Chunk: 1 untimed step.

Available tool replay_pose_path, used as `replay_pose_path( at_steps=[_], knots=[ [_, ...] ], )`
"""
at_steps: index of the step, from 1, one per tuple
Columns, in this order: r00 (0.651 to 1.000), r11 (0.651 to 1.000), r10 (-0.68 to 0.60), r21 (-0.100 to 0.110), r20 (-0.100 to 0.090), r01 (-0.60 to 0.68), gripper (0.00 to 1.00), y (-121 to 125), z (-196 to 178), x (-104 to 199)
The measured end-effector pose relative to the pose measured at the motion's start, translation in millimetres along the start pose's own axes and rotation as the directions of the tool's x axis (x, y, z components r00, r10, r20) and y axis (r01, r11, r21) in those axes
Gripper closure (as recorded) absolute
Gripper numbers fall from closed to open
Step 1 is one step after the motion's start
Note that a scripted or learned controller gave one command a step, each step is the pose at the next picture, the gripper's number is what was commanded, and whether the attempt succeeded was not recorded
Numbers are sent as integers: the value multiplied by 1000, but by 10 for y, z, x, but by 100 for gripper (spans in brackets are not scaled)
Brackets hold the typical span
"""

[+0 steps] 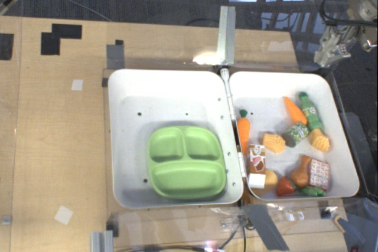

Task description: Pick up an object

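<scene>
The right bin (331, 87) holds several toy foods. Among them are a small carrot (243, 128) by the divider, a larger orange carrot (293, 109), a green bottle (309, 110), a yellow corn piece (273, 142) and a small red-and-white carton (257, 157). A brown drumstick (302, 170), a pink box (319, 173) and a red fruit (286, 187) lie near the front edge. My gripper (333, 51) hangs above and beyond the bin's far right corner, well apart from every toy, with nothing in it that I can see.
A green divided plate (186, 162) lies in the left bin (127, 103), toward its front. A metal post (227, 38) stands at the back between the bins. Cables loop by the arm at the top right.
</scene>
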State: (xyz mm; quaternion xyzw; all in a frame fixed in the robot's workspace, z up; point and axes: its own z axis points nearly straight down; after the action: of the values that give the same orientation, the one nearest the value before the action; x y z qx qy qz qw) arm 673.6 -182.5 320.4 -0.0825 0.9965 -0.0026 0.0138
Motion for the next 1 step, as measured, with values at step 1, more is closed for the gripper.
replay_pose_path(
  at_steps=[1],
  knots=[
    [991, 991, -133, -7, -16, 133, 100, -217, 296, 75]
  ],
)
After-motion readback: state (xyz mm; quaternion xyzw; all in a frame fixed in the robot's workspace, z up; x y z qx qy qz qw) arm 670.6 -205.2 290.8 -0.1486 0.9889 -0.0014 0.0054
